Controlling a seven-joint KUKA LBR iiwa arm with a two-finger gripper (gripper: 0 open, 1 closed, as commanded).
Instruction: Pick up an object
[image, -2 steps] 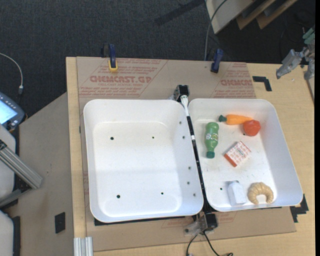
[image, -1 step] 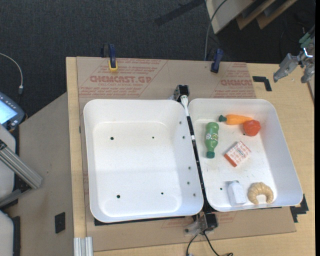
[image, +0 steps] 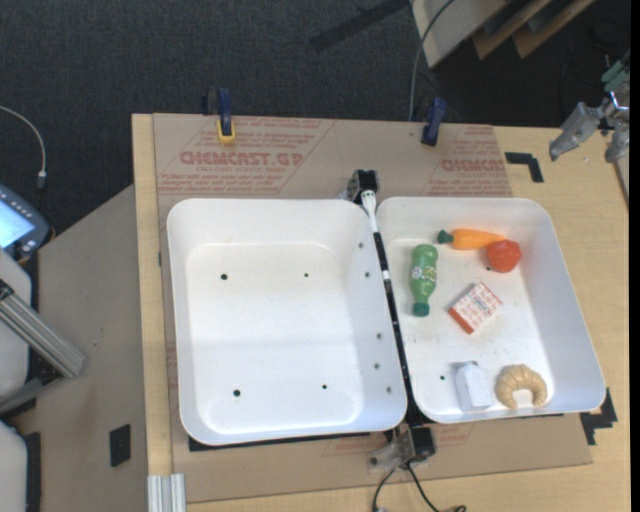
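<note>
So the gripper (image: 590, 122) is way up at the top right corner, off past the bench edge, and it's a grey blurry shape there, so I honestly cannot tell how its grip is set. Nothing is between its tips that I can make out.

All the stuff to grab sits in the right bin (image: 560, 300), well apart from the gripper, roughly toward 7 o'clock from it. The left bin (image: 200, 330) is next to it, the two touching along the middle seam.

Closest to the gripper is the carrot (image: 474, 238), orange, lying with its long axis running 3 to 9 o'clock, green end at 9. Right against its 4 o'clock side is a red tomato (image: 504, 256), round and shiny.

The green bottle (image: 423, 277) lies flat near the bin's left wall, long axis about 12 to 6 o'clock, dark cap end at 6, with a white label in the middle.

At about 4 o'clock from the bottle there's a small red and white box (image: 475, 307), turned on a diagonal.

Down by the near wall are a white-grey cup (image: 472, 385), lying near the croissant, and a tan croissant (image: 522, 386), curved with its tips pointing to 6 o'clock. Those two are farthest from the gripper.
</note>
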